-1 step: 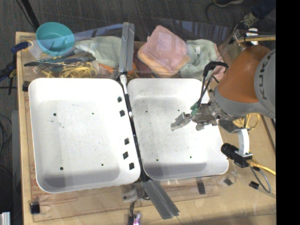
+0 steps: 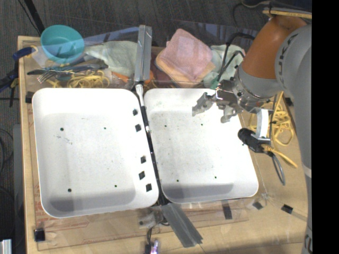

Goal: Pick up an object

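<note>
Two white bins sit side by side, the left bin (image 2: 85,152) and the right bin (image 2: 198,152) (both look bare inside). My gripper (image 2: 214,108) hangs over the right bin's back edge, fingers spread apart, holding nothing. Behind it lies a pink cloth (image 2: 184,55), partly hidden by the bin wall.

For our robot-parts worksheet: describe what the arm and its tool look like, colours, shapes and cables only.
The arm is thick and rounded, grey, with an orange band above the wrist. A black cable loops beside it. The tool is small, grey metal, angular, with two thin fingers.
</note>
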`<state>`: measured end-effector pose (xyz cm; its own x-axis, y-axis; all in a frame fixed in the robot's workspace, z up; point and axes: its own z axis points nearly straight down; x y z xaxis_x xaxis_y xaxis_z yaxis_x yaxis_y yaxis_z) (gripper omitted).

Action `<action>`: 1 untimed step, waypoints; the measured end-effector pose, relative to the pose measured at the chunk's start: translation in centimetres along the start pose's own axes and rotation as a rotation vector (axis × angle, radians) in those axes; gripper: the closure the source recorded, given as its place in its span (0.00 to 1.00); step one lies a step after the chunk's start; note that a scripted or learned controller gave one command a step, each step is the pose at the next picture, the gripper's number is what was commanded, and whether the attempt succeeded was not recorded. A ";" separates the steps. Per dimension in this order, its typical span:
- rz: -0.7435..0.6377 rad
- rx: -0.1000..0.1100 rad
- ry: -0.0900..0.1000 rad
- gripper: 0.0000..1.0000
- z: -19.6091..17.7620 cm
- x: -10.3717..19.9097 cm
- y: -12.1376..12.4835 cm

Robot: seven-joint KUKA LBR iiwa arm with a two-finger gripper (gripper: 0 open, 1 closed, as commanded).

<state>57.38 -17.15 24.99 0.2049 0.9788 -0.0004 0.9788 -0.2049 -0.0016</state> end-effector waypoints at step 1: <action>-0.077 0.001 0.000 0.00 -3.4 -2.3 2.6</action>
<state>59.47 -19.96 28.42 0.1294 0.9916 -0.0002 0.9916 -0.1294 -0.0024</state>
